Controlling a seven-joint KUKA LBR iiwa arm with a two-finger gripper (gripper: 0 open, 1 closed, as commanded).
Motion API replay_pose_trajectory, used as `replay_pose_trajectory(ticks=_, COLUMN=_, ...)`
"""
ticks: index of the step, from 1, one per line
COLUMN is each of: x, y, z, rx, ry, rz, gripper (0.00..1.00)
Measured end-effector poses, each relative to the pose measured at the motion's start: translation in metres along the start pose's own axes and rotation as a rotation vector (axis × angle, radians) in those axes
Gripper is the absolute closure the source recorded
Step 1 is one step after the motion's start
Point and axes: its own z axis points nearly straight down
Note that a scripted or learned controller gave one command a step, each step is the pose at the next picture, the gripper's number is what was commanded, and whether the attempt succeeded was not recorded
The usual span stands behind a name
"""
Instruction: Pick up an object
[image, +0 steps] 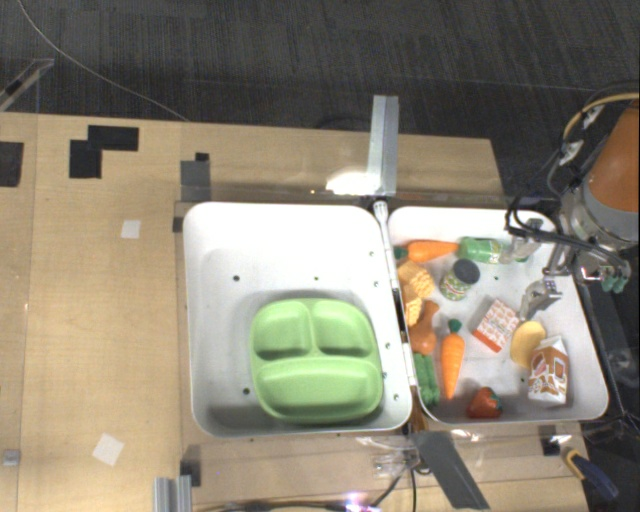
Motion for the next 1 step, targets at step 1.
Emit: replay_pose_trajectory(ticks=1, x=0.0312, y=0.0417, z=0.1209, rx=-0.001, ry=-0.002, rz=-0.004, gripper=0.00)
